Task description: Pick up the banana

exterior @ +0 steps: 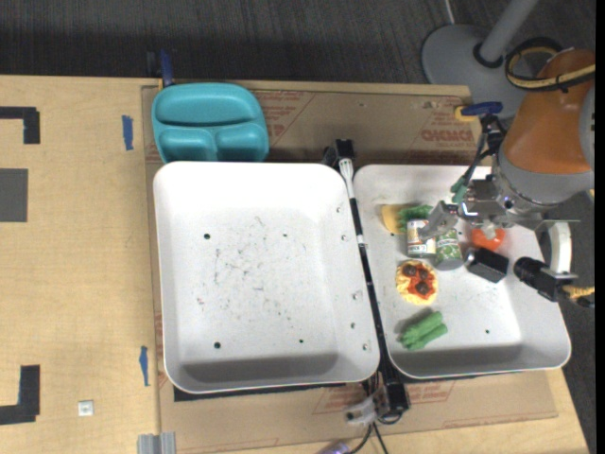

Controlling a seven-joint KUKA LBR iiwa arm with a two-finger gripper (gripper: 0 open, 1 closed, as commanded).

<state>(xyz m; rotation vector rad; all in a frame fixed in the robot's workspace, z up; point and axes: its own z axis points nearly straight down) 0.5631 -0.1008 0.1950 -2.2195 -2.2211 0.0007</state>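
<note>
A: Where is the banana (389, 218) placed?

B: It is seen in the right bin (539, 348), near the top-left corner, partly covered by a green item (413, 214). Only a yellow end is shown.

A: And the end effector (444, 223)?

B: It is located just right of the banana, low over the clutter. Whether its tips are apart or together cannot be told; they are lost among the items. Nothing is judged as held.

A: How should the grasp be done?

B: The exposed yellow end should be targeted, approached from the left so the can (419, 238) and green item are not caught instead. A wrong pick is judged likely here.

A: Other contents?

B: An orange-yellow piece (417, 282), a green pickle-like item (423, 331), something red (488, 237) and a black piece (488, 268) are held in the right bin. In the left bin (189, 348) only scuff marks are noted. A teal tray (209, 121) is set on the surface behind it.
</note>
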